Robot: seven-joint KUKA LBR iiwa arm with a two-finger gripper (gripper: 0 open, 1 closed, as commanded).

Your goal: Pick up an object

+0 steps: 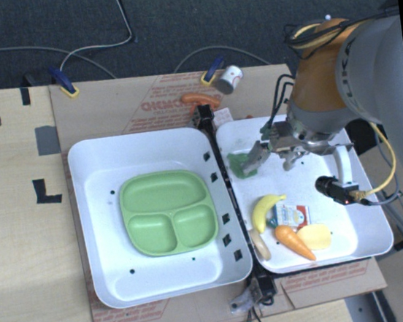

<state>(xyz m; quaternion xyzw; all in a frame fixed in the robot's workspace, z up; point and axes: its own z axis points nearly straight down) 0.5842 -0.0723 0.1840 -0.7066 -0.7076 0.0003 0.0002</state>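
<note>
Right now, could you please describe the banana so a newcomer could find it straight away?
Look in the right bin, toward its near left part. The banana lies just above the carrot; it is the curved yellow piece.

Light is even and fairly bright, seemingly from overhead. The white bins [93, 207] show mild glare on their rims, with soft shadows inside the walls. The arm [330, 73] at three o'clock is slightly blurred. Small items at five o'clock look soft and grainy. The floor at twelve o'clock is dim.
</note>
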